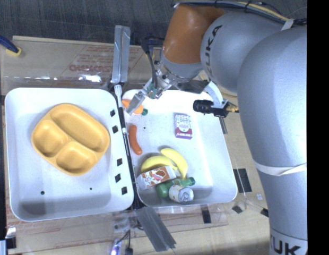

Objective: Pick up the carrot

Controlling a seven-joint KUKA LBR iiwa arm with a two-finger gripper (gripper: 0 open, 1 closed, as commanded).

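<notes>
The carrot (140, 110) is a small orange piece with a green tip, lying in the far left corner of the right bin (220, 158). My gripper (136, 103) reaches down from the orange-banded wrist and sits right over the carrot, covering its middle. Orange shows on both sides of the gripper's tip. The gripper hides where it meets the carrot, so I cannot tell whether there is any hold.
In the right bin lie an orange-red sausage (135, 139), a red-and-white box (182, 125), two bananas (167, 161), a labelled packet (154, 177) and a green bottle (178, 191). The left bin (21, 195) holds a yellow divided plate (70, 138). The arm looms over the right side.
</notes>
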